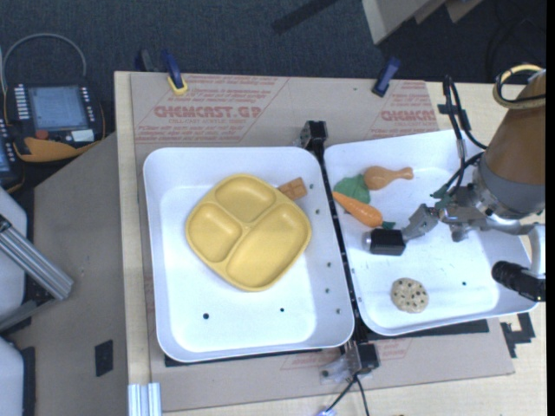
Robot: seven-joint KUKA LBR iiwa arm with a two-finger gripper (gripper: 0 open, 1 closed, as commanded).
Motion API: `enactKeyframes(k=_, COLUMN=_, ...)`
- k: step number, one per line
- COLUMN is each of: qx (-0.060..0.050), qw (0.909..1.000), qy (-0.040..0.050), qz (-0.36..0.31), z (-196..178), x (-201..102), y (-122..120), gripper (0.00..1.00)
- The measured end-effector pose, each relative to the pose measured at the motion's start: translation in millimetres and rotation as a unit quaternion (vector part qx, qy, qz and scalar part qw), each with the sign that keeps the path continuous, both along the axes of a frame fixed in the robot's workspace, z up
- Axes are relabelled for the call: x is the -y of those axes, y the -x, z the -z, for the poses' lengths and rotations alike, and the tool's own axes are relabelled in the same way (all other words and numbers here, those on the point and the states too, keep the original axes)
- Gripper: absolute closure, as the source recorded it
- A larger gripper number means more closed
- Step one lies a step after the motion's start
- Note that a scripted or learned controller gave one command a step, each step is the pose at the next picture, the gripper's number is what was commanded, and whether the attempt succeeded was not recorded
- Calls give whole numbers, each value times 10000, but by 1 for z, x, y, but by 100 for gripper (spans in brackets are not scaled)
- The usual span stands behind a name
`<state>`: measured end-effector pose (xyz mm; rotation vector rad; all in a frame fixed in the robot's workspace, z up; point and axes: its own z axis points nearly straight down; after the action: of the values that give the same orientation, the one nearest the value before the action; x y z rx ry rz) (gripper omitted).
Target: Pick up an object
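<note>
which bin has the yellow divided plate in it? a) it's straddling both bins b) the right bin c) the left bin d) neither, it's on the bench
c) The yellow divided plate lies flat inside the left bin, while the right bin holds the cookie, the carrot and the drumstick.

A tan board [260,102] with red lettering, held by blue clamps [176,74], sits on dark carpet [217,16], with a control pendant [54,115] at left and an aluminium bar [35,258].
</note>
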<state>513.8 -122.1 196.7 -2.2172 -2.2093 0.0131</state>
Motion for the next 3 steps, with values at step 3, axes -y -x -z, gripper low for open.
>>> enactKeyframes(k=3, qx=39, qw=10000, qy=0, qz=-15, z=79, x=0, y=4, gripper=0)
